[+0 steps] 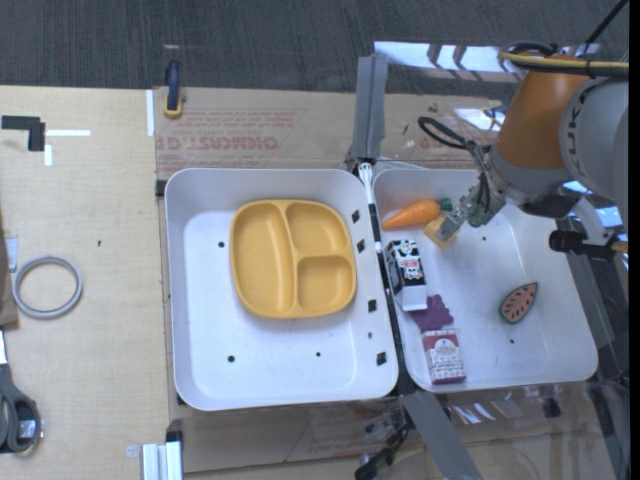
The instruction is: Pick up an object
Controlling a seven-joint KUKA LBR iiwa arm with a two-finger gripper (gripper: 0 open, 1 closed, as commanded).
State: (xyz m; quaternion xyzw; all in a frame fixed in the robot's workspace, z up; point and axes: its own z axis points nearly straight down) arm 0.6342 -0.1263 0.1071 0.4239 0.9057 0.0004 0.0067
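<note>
Gripper [468,211]: low over the far left part of the right bin [560,368], reached in from the right; opening of the gripper cannot be told at this size.
Contact: tip at or just above a small yellow block [441,230]; touching or merely beside, cannot tell; nothing visibly gripped.
Arm [545,118]: grey, orange band above the wrist, slanting down from the upper right.
Carrot [412,214]: orange, lying just left of the yellow block, near the bin's far left corner.
Black-and-white carton [406,266]: flat along the bin's left wall, below the carrot; print too small to read.
Purple piece [434,312]: just beneath the carton.
Red-and-white packet [444,355]: near the front left corner; label unreadable.
Watermelon slice [518,302]: alone toward the right, well apart from the rest.
Left bin [190,368]: yellow divided plate [293,258] inside, three compartments.
Cardboard sheet [250,128]: behind the bins, reddish lettering upside down, illegible.
Counter [90,368]: grey tape ring [44,286] at the left, scissors [18,418] at the front left edge.
</note>
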